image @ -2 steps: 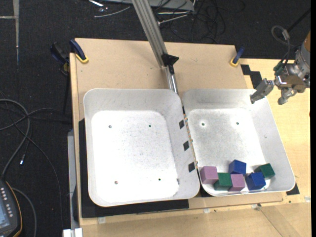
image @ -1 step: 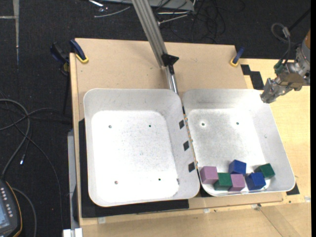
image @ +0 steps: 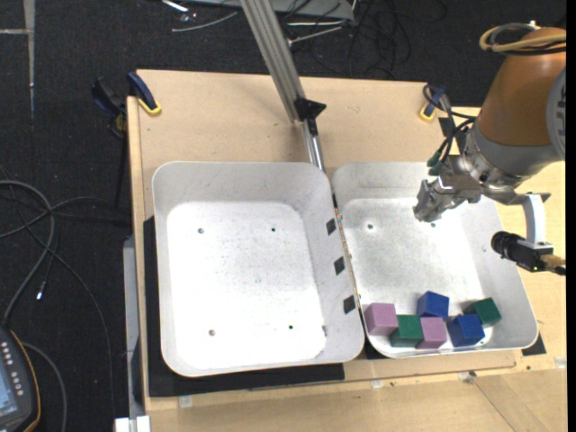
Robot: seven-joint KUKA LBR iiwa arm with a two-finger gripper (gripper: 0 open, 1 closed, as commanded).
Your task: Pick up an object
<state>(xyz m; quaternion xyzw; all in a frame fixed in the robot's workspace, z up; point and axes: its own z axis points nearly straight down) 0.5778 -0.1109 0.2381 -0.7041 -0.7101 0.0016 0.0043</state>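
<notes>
Clustered small purple, green and blue cubes (image: 432,324) are lying along the right white plastic bin's (image: 504,282) near edge. Gripper (image: 428,207) is hovering well apart; state indeterminate. Tight packing risks a failed grasp.

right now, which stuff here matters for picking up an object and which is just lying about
For the job:
- gripper, above the right bin
- blocks along that bin's near edge: two pink, two blue, two green

Lying about:
- left bin
- clamps on the bench
- cables on the floor
</notes>
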